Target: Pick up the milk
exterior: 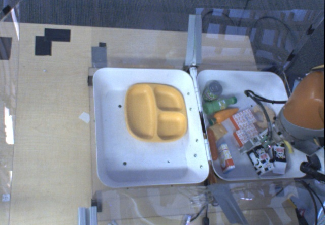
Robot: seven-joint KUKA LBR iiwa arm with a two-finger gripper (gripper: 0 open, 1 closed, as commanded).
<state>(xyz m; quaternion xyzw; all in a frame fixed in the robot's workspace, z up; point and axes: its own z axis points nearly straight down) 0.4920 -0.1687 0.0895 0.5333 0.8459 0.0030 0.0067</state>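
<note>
The milk [261,160], a small carton with black and white cow patches, lies in the right bin [238,77] near its front right corner. My gripper [263,141] hangs low just above and behind the carton, under the orange band of the arm [304,102]. The arm hides the gripper's tips and part of the bin's right side. Nothing can be seen held.
The right bin also holds a grey-topped can [214,88], a green bottle [221,102], an orange carrot [225,115], a red and white box [247,123], a brown piece [217,131] and a small bottle [226,156]. A yellow divided tray [155,111] sits in the left bin [109,132].
</note>
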